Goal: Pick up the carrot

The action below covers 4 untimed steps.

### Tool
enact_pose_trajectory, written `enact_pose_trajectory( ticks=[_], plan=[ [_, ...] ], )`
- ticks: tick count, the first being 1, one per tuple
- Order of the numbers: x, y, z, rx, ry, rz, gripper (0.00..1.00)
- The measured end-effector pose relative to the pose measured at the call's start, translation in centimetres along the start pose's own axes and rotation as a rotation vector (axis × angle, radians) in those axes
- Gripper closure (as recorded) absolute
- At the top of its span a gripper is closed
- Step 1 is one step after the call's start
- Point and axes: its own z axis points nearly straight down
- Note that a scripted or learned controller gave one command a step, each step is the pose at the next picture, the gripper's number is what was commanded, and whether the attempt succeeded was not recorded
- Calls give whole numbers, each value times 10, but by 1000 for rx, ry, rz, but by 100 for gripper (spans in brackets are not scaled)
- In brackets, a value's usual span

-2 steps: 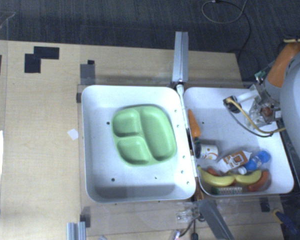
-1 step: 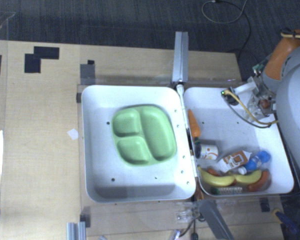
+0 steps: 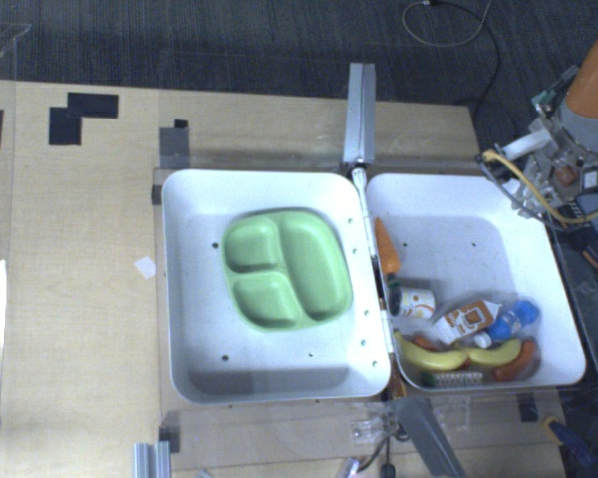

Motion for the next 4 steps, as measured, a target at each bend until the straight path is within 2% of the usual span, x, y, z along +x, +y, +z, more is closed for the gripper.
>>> enact_pose_trajectory(
  ticks=[1,2,3,4],
  plan=[
    [-6,-9,108,1,-1,90,100],
    [-4,-10,96,0,3,84,100],
    [4,9,5,0,0,17,100],
    [0,7,107,0,0,89,100]
  ],
)
